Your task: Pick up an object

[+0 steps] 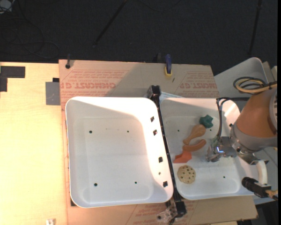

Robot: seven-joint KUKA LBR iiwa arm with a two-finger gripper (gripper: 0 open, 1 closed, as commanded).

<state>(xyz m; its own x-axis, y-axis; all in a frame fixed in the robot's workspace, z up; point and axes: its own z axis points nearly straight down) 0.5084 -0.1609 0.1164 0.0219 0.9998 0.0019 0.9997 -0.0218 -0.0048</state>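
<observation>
The right bin (pixel 210 191) holds a small teal object (pixel 206 121) near its back, a tan wavy piece (pixel 195 135) beside it, an orange-red piece (pixel 186 153) in the middle and a round tan cookie-like disc (pixel 186 174) near the front. My gripper (pixel 215 154) hangs low over the right half of this bin, just right of the orange-red piece and apart from it. Its metal tip is small and partly blurred. Nothing shows between its tips.
The left bin (pixel 79 191) sits beside the right one, split from it by a black clip rail (pixel 160 139). Both rest on a cardboard sheet (pixel 112 81). A blue clamp (pixel 168 64) stands at the back edge. Cables (pixel 247 83) lie at far right.
</observation>
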